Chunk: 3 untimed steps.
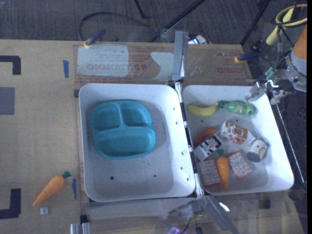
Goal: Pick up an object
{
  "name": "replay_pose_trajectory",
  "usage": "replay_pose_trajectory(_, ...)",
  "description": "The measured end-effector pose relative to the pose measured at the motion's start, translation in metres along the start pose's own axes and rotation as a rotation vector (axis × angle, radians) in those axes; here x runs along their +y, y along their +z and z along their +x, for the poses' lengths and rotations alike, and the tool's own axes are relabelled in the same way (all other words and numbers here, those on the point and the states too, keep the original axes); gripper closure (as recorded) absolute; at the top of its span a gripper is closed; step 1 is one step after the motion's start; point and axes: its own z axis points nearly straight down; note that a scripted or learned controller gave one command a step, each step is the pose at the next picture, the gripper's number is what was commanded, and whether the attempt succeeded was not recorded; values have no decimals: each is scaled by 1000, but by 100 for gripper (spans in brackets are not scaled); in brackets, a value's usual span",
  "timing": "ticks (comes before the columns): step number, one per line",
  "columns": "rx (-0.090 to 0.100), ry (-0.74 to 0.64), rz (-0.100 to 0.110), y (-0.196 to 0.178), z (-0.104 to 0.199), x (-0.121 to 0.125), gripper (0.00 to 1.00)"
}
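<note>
A carrot (223, 172) lay near in the right bin (280, 172), among cartons. A banana (203, 109) and green bottle (237, 107) lay far. The pincer (265, 87) hovered beside the bottle; its state was indeterminable.

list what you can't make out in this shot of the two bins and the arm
- Pincer, camera view: small and blurred at the right bin's top corner, so open or shut cannot be told.
- Arm: cut off by the right edge.
- Small cartons: print too blurred to read.
- Orange item behind the black-and-white box: partly covered, identity unclear.
- Tiny object below the loose carrot: too small to identify.
</note>
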Motion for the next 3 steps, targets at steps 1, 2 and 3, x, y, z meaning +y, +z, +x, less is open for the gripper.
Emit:
replay_pose_trajectory(1, -2, -2, -3, -11, 0, 1, 100)
replay_pose_trajectory(2, -2, 17, -4, 135, 3, 20, 100)
replay_pose_trajectory(3, 0, 75, -2, 32, 75, 21, 100)
